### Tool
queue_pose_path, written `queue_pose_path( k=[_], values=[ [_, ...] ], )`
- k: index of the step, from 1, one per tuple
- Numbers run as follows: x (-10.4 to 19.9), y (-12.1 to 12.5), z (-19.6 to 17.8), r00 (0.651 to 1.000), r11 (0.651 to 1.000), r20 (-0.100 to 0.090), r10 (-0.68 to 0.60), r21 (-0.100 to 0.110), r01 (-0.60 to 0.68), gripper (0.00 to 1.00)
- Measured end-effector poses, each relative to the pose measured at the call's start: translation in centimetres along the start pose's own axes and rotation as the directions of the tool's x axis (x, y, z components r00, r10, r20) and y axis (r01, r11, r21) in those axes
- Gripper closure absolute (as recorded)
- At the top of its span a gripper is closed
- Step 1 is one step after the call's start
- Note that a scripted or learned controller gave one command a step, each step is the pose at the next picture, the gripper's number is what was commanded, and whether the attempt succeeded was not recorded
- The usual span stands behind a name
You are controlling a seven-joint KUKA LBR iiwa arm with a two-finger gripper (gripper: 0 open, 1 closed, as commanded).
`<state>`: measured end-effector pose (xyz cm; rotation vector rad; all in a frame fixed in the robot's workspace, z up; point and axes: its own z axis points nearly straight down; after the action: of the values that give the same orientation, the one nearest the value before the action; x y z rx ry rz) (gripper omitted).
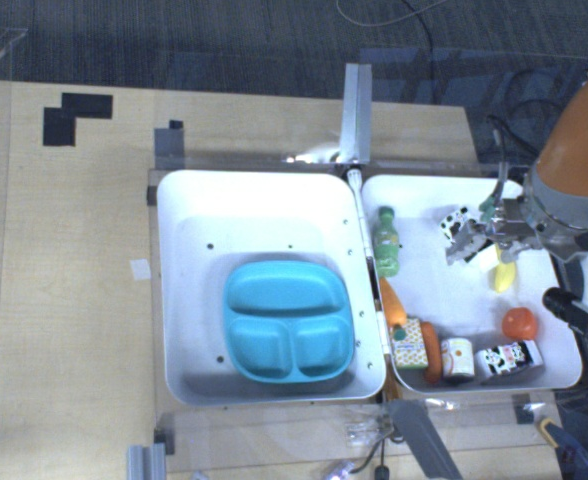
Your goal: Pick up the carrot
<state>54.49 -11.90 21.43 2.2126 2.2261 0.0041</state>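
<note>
Two shallow white bins sit side by side on the wooden bench: the left bin (174,268) holds one light-blue divided plate (289,319) with three compartments, and the right bin (444,190) holds everything else. There is one carrot (392,304), orange and slim, lying tilted along the right bin's left wall just below one green bottle (385,239) with a yellowish label; no writing on that label can be read. Just below the carrot's lower end rests one small box (408,345) with a green and white pattern, and beside it one darker orange sausage-shaped piece (431,352) lies against the bin's front wall. Next along that front wall come one small white can or cup (458,357) with a yellow and red label, too blurred to read, and one black-and-white cow-patterned carton (506,359) on its side. One round red-orange fruit, likely a tomato (519,322), sits above the carton, and one yellow piece (503,275) lies near the middle right. The gripper (464,240) hangs over the upper right part of the bin, well apart from the carrot, with a black-and-white object (455,222) at its tip; whether the fingers are spread or pressed together cannot be told. The grey arm with its orange band (579,143) enters from the right.
</note>
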Motion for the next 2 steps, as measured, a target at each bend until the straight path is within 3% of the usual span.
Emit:
queue_pose_path(
  k=[1, 2],
  values=[
    [5.9, -3.0, 0.2, 0.998, 0.998, -0.001, 0.064, 0.001, -0.064, 0.0],
    [11.3, -5.7, 3.0, 0.997, 0.997, -0.001, 0.079, 0.001, -0.079, 0.0]
  ],
)
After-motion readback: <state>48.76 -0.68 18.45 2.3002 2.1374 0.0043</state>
